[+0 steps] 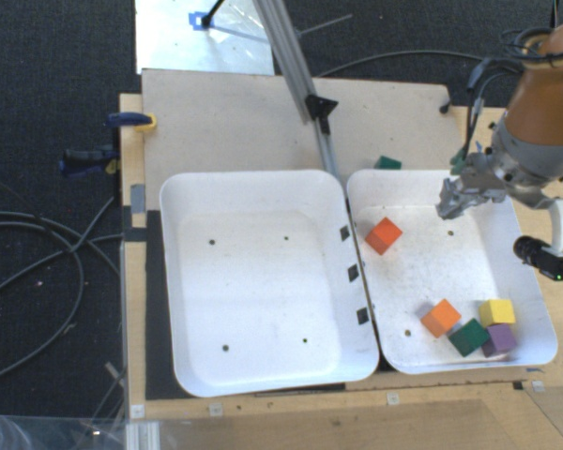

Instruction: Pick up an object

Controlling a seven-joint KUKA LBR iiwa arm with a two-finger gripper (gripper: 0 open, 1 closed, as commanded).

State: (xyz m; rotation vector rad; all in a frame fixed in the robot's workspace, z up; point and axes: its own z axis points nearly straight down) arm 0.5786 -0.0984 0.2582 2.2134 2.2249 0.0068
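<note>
Gripper (453,202): finger state cannot be told; nothing visibly held, poised over right bin (535,279). Red-orange cube (384,235) nearby; orange cube (440,317), green (467,337), yellow (496,312), purple (500,339) clustered. Pick apparently not yet made.

Five blocks lie in the right bin (525,261). One orange cube (384,235) sits alone near the bin's upper left, tilted on the floor. Four cluster at the lower right — an orange block (440,317), green block (467,337), yellow block (496,312) and purple block (500,339) — touching or nearly so.
</note>
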